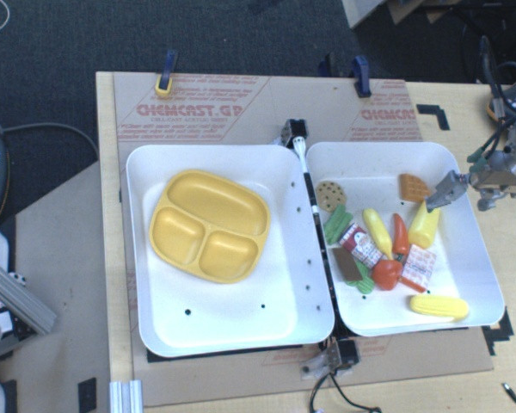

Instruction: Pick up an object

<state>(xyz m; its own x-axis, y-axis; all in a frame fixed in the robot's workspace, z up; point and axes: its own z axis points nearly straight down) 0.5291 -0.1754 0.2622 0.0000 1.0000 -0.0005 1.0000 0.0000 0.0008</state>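
Observation:
The right bin (464, 166) holds a pile of toy foods: a round cookie (329, 195), a brown toast piece (414, 187), a yellow pepper (424, 224), a yellow corn piece (377, 231), a red chili (401, 234), a green pod (336, 225), a tomato (385, 274), two red-and-white packets (418, 268) and a yellow banana (439, 306). My gripper (448, 190) reaches in from the right edge, hovering just right of the toast and above the yellow pepper. Nothing is seen in its grasp.
The left bin (146, 274) holds a yellow divided plate (209, 225). A black divider rail (310, 213) separates the bins. Two clamps (164, 76) (360, 76) sit at the cardboard's far edge. Cables hang at the far right (499, 76).

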